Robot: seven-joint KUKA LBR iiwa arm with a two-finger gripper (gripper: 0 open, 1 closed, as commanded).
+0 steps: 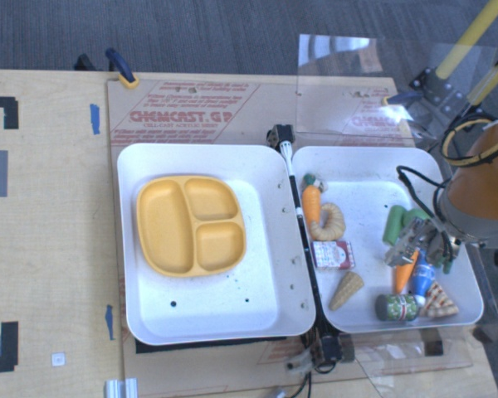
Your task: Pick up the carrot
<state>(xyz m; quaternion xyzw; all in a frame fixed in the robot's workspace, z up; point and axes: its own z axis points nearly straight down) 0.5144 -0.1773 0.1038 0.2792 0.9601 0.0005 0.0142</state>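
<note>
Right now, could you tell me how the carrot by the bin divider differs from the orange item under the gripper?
The carrot lies in the open at the right bin's left edge, beside the doughnut; the orange item lies on the bin's right, partly covered by the gripper. The carrot shows a green top; on the orange item none can be made out. The carrot points up and down the view; the orange item is slanted. Both are orange and elongated.

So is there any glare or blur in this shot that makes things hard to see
Camera view: glare streaks the clear plastic sheet at the top; the orange carrot with green top is sharp and evenly lit; the claw is small and cluttered, hard to read.
</note>
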